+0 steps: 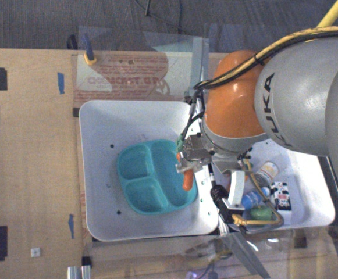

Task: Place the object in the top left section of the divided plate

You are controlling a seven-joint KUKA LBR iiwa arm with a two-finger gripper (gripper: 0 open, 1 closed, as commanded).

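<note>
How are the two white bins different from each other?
The left white bin holds one teal divided plate; the right white bin holds a jumble of small items. The left bin lies open to view; the grey and orange arm covers much of the right. Both are shallow and white.

arm [273, 92] bent; gripper [186, 166] down

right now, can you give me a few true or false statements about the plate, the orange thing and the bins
1. The teal divided plate lies in the left white bin. True.
2. The plate is red. False: it is teal.
3. A small orange object is at the plate's right edge, just under the gripper. True.
4. The orange object lies in the plate's top left section. False: it is over the right edge.
5. Small items lie in the right bin. True.
</note>
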